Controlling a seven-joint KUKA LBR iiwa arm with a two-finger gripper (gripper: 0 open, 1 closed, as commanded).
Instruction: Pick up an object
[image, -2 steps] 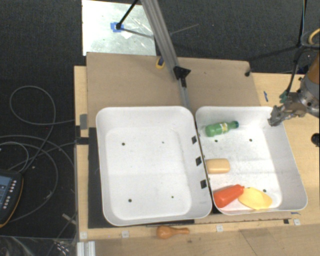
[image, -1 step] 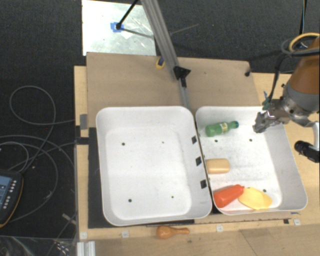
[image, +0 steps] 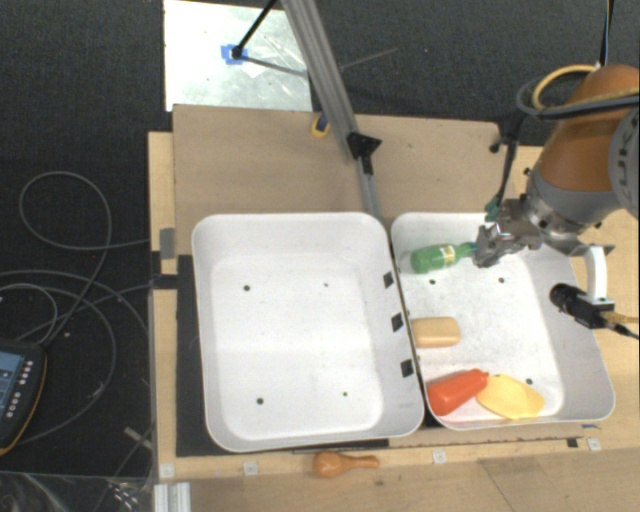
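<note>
Dark carpet is surrounding a brown surface, and two shallow white bins are lying on it side by side. The left bin is showing nothing inside except some small dark dots. The right bin is carrying four things: a green bottle near the far wall, a beige block close to the divider, and a red piece touching a yellow piece at the near edge. A small brown object is lying on the surface outside the bins, in front of them.

The arm is reaching in from the right, and the gripper is sitting low at the far part of the right bin, just beside the pale end of the green bottle, maybe touching it. I cannot tell whether the gripper is wide or narrow, because its metal parts are blurring together, and I cannot see the bottle between them.

I am judging that the task is at the grasping step, with the green bottle as the likely target, lying on its side. The next move is asking for a firm closing around the bottle neck and then a straight lift, because a round bottle is rolling away easily.
</note>
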